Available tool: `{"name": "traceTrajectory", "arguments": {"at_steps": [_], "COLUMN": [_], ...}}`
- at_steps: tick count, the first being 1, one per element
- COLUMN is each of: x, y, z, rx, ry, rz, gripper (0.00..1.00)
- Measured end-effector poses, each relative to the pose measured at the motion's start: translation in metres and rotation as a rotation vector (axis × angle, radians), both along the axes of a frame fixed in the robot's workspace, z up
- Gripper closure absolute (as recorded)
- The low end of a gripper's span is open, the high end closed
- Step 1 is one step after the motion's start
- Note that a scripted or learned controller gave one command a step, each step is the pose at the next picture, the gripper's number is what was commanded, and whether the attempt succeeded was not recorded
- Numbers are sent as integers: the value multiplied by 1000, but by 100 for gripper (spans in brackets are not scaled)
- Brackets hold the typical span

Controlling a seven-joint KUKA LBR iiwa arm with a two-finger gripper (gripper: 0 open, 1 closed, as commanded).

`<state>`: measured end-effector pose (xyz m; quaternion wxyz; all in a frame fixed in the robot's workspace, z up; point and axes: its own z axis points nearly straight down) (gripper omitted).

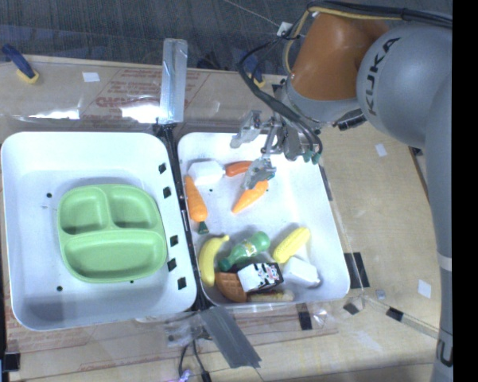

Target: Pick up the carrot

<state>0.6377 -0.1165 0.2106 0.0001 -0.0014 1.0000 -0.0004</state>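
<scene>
Camera view: metal two-finger claw [260, 173] pinches small orange plastic carrot [250, 196] at its twelve-o'clock end. Likely light, rigid, slippery; a mid-body hold looks safer.

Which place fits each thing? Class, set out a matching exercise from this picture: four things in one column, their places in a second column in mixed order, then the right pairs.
Things:
1. green divided plate
2. gripper
3. banana
4. white block

Places:
A. near end of the right bin, beside the divider
B. far left corner of the right bin
C. middle of the left bin
D. above a tilted carrot in the right bin

Pairs: 1-C, 2-D, 3-A, 4-B
</scene>
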Motion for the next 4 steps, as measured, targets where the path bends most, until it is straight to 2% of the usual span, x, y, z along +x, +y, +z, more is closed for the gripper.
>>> {"name": "traceTrajectory", "arguments": {"at_steps": [1,2,3,4], "x": [16,-57,-8,-75], "y": [-44,-21,9,-21], "z": [-123,-119,-118,-119], "rx": [3,1,-7,0], "ry": [11,-1,18,1], "rz": [-85,-86,-259,-280], "gripper": [0,0,0,0]}}
